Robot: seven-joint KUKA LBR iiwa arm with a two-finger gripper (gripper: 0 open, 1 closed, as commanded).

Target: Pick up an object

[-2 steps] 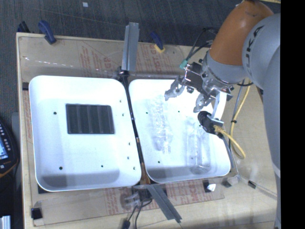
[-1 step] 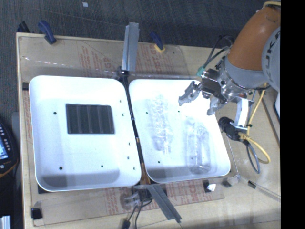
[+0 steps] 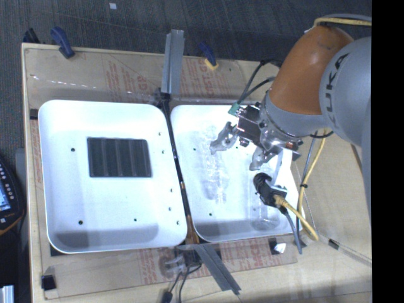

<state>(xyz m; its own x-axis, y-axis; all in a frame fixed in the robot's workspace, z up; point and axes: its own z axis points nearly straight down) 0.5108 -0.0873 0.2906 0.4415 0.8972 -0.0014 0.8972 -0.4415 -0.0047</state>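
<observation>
Two shallow white bins sit side by side under me. The left bin (image 3: 57, 169) holds one thing that I can name — a dark grey ribbed rectangular block (image 3: 119, 157), lying flat near its middle, well clear of every wall. The right bin (image 3: 189, 169) is where I am. In it lie pale, glassy things that barely stand out from the white floor: a long clear streak of a clear object (image 3: 213, 169) running down the middle, and what looks like a small clear cup (image 3: 265, 216) near the front right corner. What they are I cannot say for sure.

My pincer (image 3: 242, 149) hangs over the right bin, just beside the upper end of the clear streak, its two metal fingers (image 3: 222, 137) spread apart with nothing between them. I hold nothing.

The bins rest on a light wooden bench (image 3: 95, 74) with printed red markings, and blue clamps (image 3: 63, 43) grip its far edge. A grey bar (image 3: 172, 59) runs to the seam between the bins. Beyond the bench lies dark carpet (image 3: 189, 5).

My orange-banded wrist hides the right bin's far right corner, and cables — black and yellow — cross its right wall. A dark device at the left edge is cut off.
</observation>
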